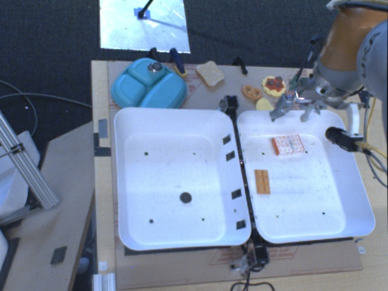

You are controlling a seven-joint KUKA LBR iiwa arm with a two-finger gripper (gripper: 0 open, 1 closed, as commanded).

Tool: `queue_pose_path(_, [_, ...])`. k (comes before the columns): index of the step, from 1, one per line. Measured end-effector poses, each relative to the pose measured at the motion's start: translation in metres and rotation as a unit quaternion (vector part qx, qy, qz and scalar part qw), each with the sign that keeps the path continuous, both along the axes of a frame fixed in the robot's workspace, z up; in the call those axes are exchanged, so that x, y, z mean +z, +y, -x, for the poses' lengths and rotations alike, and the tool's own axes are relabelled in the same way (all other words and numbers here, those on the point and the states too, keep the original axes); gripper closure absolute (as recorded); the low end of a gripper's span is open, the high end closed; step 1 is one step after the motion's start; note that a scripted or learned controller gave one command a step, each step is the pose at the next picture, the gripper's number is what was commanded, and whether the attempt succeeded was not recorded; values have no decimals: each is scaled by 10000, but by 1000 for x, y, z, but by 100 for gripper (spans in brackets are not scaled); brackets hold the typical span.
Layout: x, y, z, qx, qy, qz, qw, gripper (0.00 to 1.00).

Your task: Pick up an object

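Lying side by side on the bench: left bin (176, 180), holding a small dark disc (185, 197), and right bin (303, 187). Hovering over the right bin's far edge: gripper (293, 109), finger state impossible to tell. Resting inside the right bin: red-patterned block (287, 144) near the far wall, orange wafer (262, 181) nearer the divider, well apart from the gripper.

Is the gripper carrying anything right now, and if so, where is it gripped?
Nothing is held. The gripper hangs over the right bin's far edge with nothing between its fingers. The red patterned block and orange bar lie on the bin floor.
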State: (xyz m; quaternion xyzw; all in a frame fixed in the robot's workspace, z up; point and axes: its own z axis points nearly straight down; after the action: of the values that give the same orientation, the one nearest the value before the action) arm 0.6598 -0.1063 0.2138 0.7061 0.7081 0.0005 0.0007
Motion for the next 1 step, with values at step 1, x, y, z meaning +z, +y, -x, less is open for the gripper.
queue_pose_path(1, [-43, -51, 59, -38, 35, 0, 10000, 0])
